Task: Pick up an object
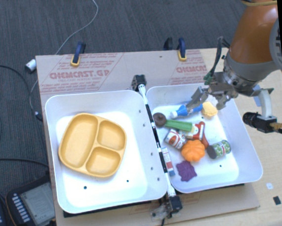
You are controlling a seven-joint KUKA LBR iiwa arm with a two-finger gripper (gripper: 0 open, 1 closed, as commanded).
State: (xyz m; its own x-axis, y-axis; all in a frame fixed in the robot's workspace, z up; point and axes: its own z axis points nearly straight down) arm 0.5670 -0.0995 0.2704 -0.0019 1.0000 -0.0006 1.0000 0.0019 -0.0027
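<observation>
You have the gripper point(210, 100) hanging over the far part of the right-hand shallow white bin point(247, 149), its fingers point(197, 98) spread apart and grasping nothing. Take the small pale yellow lump point(209, 110) as your landmark: the open fingers stand astride it, one above the blue-and-white tube-like toy point(183, 111) just left of the lump, the other near its right side. That straddle reads, as a judgement, like a set-up for a straight descent onto the lump or the tube.

The remaining candidates lie nearer the camera than the lump, crowded together: a green stick-shaped toy point(178, 125), a red-and-white can point(175, 139), an orange pumpkin-shaped toy point(193, 150), a green can on its side point(221, 148), and a purple lumpy toy point(186, 171). Such crowding likely explains why the arm works at the loose far edge of the pile.

Well left of the lump, the other white bin point(59, 192) holds a yellow three-compartment plastic plate point(93, 144), lying flat.
</observation>
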